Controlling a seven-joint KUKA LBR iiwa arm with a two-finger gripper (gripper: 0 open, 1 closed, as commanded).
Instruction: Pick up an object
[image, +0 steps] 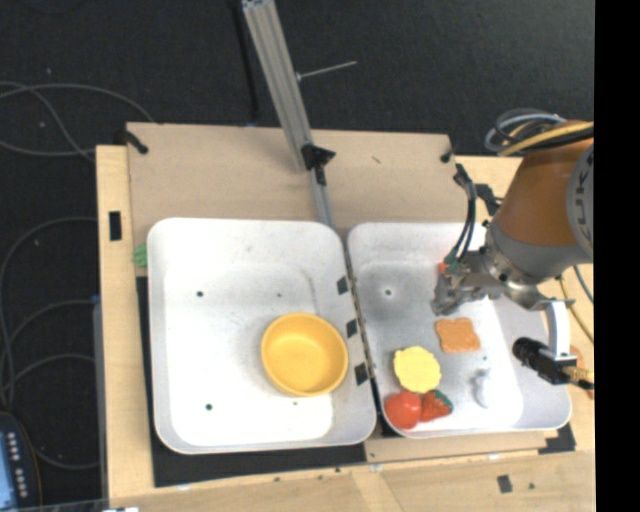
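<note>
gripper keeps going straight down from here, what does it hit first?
Probably bare floor of the right bin, just up-left of the orange toast-like piece. The gripper hangs close above that piece, so depth is unclear; it might clip its edge.

The yellow bowl (304, 354) looks like smooth, shiny plastic. Both white bins (200, 290) look like smooth plastic with dark scuffs. The worktop (230, 170) looks like matt brown board.

Grey arm (540, 215) low at right, tool (452, 296) down
</note>
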